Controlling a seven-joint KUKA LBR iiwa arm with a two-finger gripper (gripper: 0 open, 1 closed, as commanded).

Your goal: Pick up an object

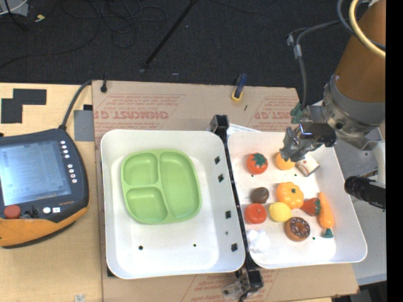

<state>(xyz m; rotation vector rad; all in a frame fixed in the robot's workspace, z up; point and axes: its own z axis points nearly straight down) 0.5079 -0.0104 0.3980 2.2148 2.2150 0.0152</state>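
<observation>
Camera view: toy food (289, 195) in right bin (349, 244)

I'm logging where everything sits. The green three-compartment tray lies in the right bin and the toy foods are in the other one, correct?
Not quite. The camera view shows the green tray lying in the left bin; it does have three compartments. The toy foods, such as the carrot and donut, lie in the right bin.

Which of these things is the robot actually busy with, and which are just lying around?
Part of the job:
- pincer
- toy foods in the right bin: tomato, pumpkin, lemon, donut, carrot

Just lying about:
- green divided plate in the left bin
- control tablet
- floor cables
</observation>
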